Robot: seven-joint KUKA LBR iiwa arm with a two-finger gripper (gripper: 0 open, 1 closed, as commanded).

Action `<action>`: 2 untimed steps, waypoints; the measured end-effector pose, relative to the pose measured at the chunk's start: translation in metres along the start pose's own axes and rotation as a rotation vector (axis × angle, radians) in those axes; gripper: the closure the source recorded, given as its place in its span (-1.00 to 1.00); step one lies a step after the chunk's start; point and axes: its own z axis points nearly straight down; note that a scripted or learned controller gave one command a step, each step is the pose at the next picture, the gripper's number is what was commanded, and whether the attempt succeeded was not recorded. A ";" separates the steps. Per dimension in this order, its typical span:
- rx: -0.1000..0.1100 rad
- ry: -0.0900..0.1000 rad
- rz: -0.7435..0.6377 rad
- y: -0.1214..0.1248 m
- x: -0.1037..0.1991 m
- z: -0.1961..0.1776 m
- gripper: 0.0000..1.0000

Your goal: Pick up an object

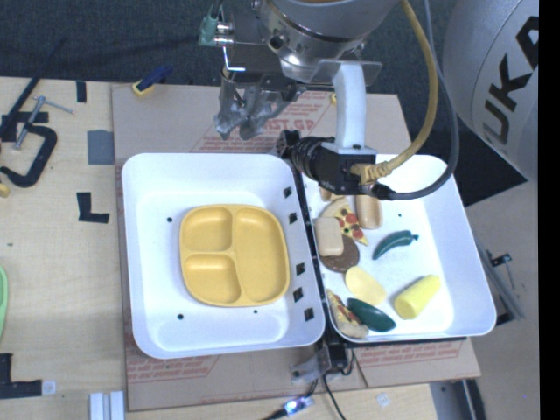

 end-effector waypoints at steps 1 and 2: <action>0.030 -0.015 0.006 -0.014 -0.032 0.133 1.00; 0.021 -0.012 0.011 0.003 -0.094 0.177 1.00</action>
